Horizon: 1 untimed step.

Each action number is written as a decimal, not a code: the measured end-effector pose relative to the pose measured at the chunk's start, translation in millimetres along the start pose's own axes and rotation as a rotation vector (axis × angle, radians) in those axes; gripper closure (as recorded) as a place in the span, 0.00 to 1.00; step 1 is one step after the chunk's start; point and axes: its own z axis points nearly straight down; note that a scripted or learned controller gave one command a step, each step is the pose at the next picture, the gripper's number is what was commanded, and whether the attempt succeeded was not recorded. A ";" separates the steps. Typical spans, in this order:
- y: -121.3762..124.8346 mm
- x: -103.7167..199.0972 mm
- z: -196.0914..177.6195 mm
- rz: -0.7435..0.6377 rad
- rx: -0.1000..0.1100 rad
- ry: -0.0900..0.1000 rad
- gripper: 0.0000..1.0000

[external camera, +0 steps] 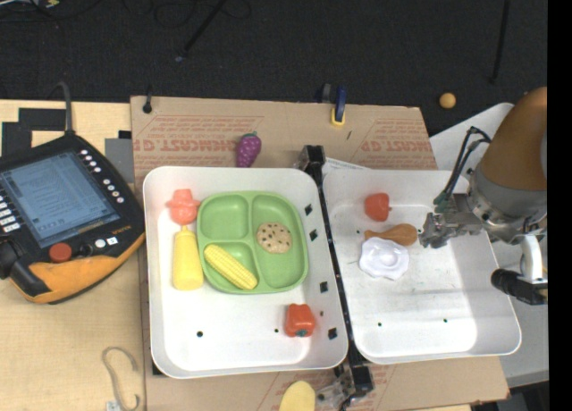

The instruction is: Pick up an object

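Note:
In the right bin (465, 333) lie a red tomato-like piece (377, 206), a brown chicken drumstick (394, 236) and a white fried-egg piece (384, 259). My gripper (433, 231) hangs low over this bin, just right of the drumstick's thick end and close to it. Nothing shows between its fingers. The left bin (232, 347) holds a green divided plate (252, 241) with a cookie (273, 238) and a corn cob (231, 266), a yellow bottle (186, 259), a pink piece (182, 206) and a red pepper (299, 319).
A purple grape bunch (248, 148) lies on the cardboard behind the left bin. A teach pendant (63, 213) rests on the bench at far left. A yellow object (298, 396) sits at the front edge below the bins.

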 end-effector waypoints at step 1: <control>3.5 -0.8 -42.9 -0.001 0.000 0.000 1.00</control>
